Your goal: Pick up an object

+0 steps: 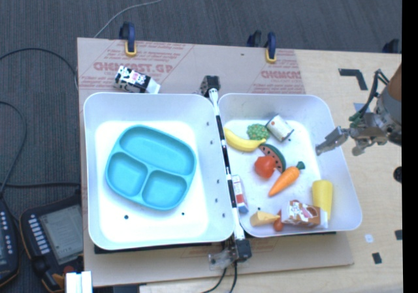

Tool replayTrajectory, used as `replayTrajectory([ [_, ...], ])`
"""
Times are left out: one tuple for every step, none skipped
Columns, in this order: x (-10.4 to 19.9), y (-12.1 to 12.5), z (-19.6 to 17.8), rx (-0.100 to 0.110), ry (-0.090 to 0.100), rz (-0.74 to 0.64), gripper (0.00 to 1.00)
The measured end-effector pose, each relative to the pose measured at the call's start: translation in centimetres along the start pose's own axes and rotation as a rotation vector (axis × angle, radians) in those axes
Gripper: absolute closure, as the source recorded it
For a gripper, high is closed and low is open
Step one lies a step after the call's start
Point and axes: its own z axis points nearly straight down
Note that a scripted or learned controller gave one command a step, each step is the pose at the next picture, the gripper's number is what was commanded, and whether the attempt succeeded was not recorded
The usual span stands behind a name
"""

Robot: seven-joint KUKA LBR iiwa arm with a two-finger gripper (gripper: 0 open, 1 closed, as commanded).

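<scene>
The right bin [326,112] holds several toy foods: a banana [240,141], broccoli [257,132], a small white can [279,128], a watermelon slice [275,155], a red tomato [264,166], a carrot [285,180], a yellow cylinder [322,195], a red and white packet [304,215] and a cheese wedge [263,218]. My gripper [345,145] hangs over this bin's right rim, open, with nothing between its fingers. It stands to the right of the carrot and above the yellow cylinder, apart from both.
The left bin [98,220] holds a blue divided plate [151,166]. A small black and white object [136,80] lies on the board behind the left bin. Clamps [269,47] grip the board's far edge. A rail [224,161] runs between the bins.
</scene>
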Motion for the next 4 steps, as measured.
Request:
replayTrajectory([
  [3.3, -1.8, 11.1, 0.001, 0.001, 0.000, 0.00],
  [9.9, -3.9, 14.5, -0.014, -0.008, 0.004, 0.00],
  [10.0, -3.7, 13.7, -0.013, -0.005, 0.002, 1.00],
  [10.1, -3.8, 13.7, -0.012, -0.004, 0.002, 0.00],
])
